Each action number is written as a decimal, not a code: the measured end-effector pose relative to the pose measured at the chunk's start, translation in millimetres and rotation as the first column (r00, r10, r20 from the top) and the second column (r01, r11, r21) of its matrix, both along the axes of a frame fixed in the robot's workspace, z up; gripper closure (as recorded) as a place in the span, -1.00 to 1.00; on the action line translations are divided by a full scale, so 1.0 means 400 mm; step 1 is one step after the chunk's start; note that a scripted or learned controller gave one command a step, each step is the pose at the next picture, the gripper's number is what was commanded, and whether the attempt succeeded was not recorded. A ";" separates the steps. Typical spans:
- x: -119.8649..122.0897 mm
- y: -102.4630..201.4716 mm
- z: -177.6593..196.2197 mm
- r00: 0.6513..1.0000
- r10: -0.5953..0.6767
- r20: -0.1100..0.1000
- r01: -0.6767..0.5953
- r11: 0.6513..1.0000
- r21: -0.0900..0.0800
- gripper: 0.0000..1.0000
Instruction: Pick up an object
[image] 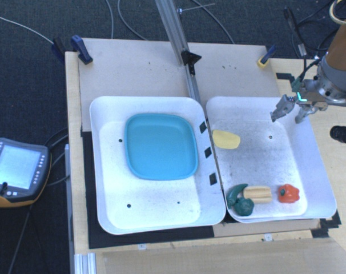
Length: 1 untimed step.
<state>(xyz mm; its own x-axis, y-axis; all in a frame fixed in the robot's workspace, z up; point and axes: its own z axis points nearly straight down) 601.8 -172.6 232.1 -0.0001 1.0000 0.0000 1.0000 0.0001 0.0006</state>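
Nothing picked yet. Gripper [289, 112] is held above the right bin [318, 153], fingers spread and empty; yellow piece [226, 139], red pepper [288, 193] untouched.

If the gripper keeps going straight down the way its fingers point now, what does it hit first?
Most likely bare floor of the right bin, near its upper right corner. The gripper hangs open there, well apart from the yellow piece and the toys along the near edge. Depth is hard to judge.

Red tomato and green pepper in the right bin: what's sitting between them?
In the camera view, a tan block lies between the green pepper and the red tomato, along the near edge of the right bin.
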 end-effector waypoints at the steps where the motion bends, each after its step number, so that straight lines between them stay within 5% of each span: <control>1: 0.000 0.000 0.000 1.000 0.000 0.000 0.000 1.000 0.000 -1.00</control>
<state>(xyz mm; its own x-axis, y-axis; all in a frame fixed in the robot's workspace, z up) 601.8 -172.6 232.1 -0.0001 1.0000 0.0000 1.0000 0.0001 0.0005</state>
